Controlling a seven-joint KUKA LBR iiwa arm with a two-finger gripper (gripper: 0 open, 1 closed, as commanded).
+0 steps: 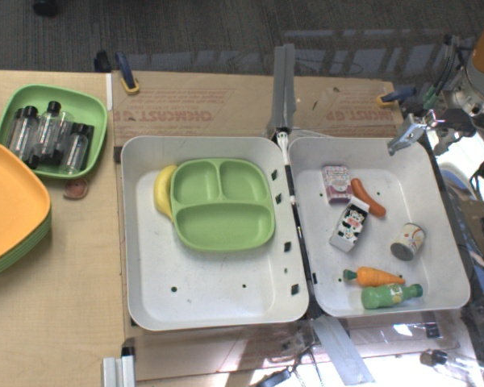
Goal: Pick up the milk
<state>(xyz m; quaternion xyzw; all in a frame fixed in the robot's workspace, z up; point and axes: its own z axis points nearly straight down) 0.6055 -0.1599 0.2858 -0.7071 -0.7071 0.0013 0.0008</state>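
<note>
The milk is a small white carton with black cow patches. It lies on its side near the middle of the right bin. My gripper hangs over the bin's far right corner, well up and to the right of the carton. Its two fingers are spread apart and open, with nothing between them. The arm's orange band shows at the top right edge.
Around the milk lie a pink carton, a sausage, a can, a carrot and a green bottle. The left bin holds a green divided plate and a banana.
</note>
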